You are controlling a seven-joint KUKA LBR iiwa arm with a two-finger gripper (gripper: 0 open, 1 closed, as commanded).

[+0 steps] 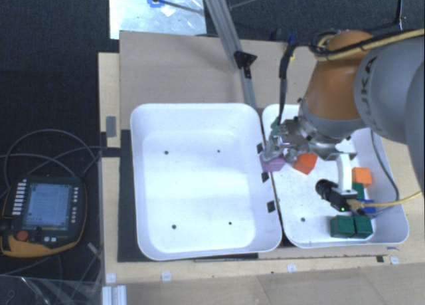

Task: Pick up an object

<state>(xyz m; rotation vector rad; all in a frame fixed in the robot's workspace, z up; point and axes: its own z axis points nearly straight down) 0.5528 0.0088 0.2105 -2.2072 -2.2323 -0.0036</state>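
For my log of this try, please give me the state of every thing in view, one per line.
gripper: low over the right bin's left edge
purple piece: at the gripper, on the rim between the bins
orange block: beside the gripper
green block: lying in the right bin
left bin: upright

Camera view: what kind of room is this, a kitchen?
Probably a robot lab, not a kitchen: a grey and orange arm reaches over two white bins, and a control pendant lies on the floor.
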